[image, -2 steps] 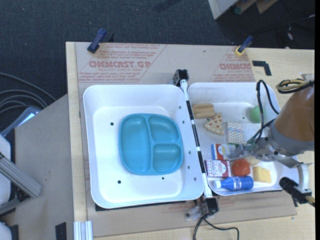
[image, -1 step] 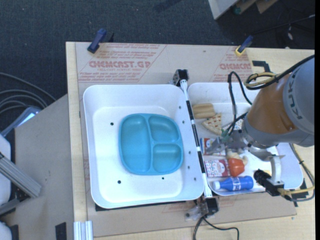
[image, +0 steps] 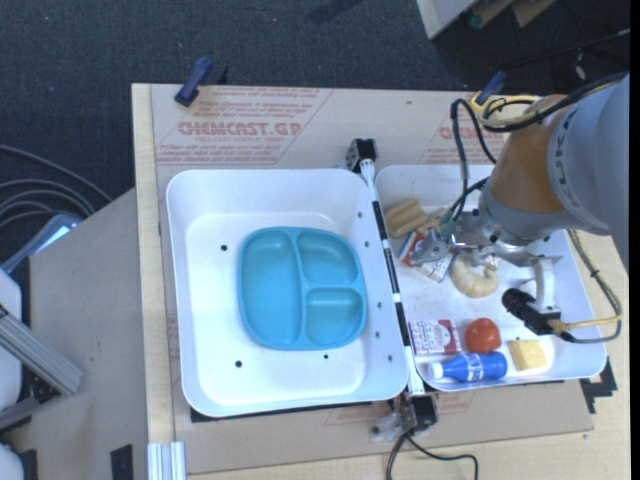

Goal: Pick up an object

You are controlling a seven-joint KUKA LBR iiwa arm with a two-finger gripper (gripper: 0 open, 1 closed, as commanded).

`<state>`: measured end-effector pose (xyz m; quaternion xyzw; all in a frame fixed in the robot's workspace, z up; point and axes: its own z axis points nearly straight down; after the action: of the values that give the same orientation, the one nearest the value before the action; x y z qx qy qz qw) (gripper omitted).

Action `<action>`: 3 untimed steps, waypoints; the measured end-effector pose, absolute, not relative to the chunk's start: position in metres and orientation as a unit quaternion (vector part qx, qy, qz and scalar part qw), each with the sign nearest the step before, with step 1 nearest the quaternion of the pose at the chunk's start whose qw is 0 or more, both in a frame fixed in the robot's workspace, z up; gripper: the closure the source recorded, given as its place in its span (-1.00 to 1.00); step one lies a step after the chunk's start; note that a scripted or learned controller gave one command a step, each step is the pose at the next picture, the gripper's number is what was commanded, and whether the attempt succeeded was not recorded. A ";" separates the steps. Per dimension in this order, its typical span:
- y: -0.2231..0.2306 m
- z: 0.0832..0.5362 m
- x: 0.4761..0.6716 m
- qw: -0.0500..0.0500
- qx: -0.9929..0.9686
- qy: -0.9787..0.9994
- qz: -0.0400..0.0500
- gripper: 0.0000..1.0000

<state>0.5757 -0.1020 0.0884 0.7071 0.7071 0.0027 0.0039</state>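
The right white bin (image: 585,268) holds several small items. A tan bread-like piece (image: 404,215) lies at its far left. A crumpled red-and-silver packet (image: 424,255) sits beside a pale bagel-like ring (image: 476,278). Along the near edge lie a red-and-white box (image: 432,337), a red ball-shaped fruit (image: 482,334), a yellow block (image: 530,354) and a blue bottle (image: 470,369) on its side. My gripper (image: 452,240) is low in this bin, right over the packet and next to the ring. The wrist hides its tips.
The left bin (image: 200,218) holds a blue divided plate (image: 300,288). The grey arm with its orange band (image: 525,168) covers the right bin's far right. Cables (image: 465,138) loop over the bin's back edge. A blue clip (image: 192,81) lies on the board behind.
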 end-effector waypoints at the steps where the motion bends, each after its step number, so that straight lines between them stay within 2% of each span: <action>1: -0.098 0.089 0.642 0.003 0.707 0.707 0.003 -1.00; 2: -0.097 0.095 0.639 0.000 0.707 0.708 -0.001 1.00; 3: -0.052 0.363 0.667 0.002 0.706 0.708 0.001 1.00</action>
<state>0.6672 -0.0516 0.3633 0.7065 0.7077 0.0013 0.0020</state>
